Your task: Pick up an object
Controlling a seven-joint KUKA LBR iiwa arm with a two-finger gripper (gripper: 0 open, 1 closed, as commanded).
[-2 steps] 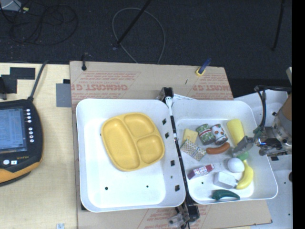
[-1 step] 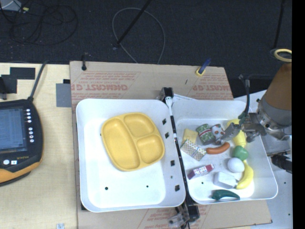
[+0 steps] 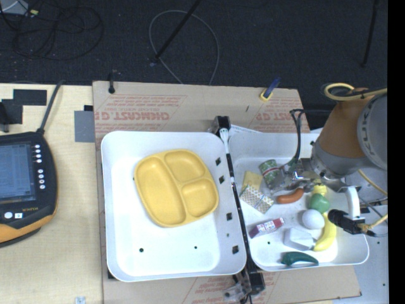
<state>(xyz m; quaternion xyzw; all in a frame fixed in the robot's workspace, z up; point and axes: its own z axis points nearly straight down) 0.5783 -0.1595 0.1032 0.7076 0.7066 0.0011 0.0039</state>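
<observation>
You cannot tell how the gripper point(image 3: 297, 177) jaws stand; they sit low in the right bin point(image 3: 361, 253). A green can point(image 3: 270, 170) lies just left of them, an orange sausage point(image 3: 290, 196) just below. Centre over one item and lift straight, clear of the green ball point(image 3: 319, 202) beside it.

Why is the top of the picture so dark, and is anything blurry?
In the camera view, the floor behind the bench is dark and dim, while the white bins look bright. The yellow tray is sharp; the small things near the tool look soft and hard to make out.
</observation>
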